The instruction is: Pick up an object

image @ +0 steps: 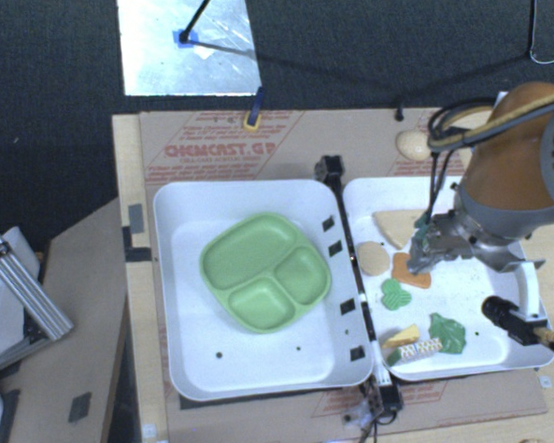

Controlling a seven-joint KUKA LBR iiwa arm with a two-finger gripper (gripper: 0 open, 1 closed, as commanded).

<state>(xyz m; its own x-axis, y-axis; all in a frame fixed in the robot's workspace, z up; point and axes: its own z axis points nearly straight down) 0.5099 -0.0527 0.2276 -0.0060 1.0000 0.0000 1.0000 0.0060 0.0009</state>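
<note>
My gripper [428, 250] reaches down into the right bin [519, 358], just above an orange piece [410, 271]. Close by in that bin lie a tan wedge [395, 224], a pale round piece [372, 258], a small green leafy piece [396, 296], a darker green piece [448, 333] and a yellow wedge beside a small patterned block [408, 342]. The arm's grey body and orange band [512, 169] cover the bin's right part.
The left bin [197, 361] holds a light green three-compartment plate [266, 271]. A black divider with clips [348, 258] runs between the bins. A tan round object [411, 144] lies on the cardboard behind the right bin. A metal sheet [187, 43] lies at the back.
</note>
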